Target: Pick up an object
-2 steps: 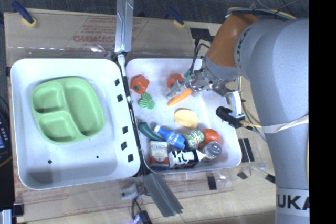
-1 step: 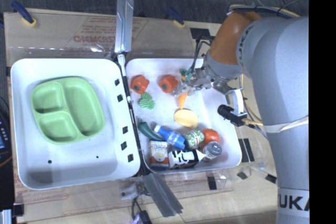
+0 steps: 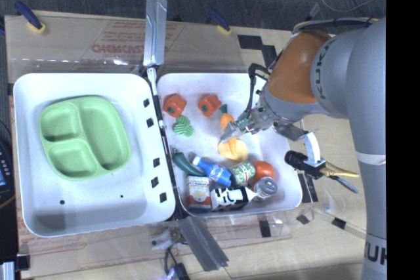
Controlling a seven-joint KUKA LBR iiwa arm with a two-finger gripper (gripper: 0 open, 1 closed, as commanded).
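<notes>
I see my gripper (image 3: 235,130) low in the right bin (image 3: 197,85), the yellow fruit (image 3: 233,150) lying just below its tip, though I cannot tell how the jaws stand.

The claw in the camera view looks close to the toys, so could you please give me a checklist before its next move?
1. Claw is over the right bin: ok.
2. A target lies under it, the yellow toy: ok.
3. Toy seen between its fingers: not ok.
4. Room around the target: not ok, the small orange piece and the red ball lie close.
5. Green tray sits in the left bin, away from the arm: ok.
</notes>
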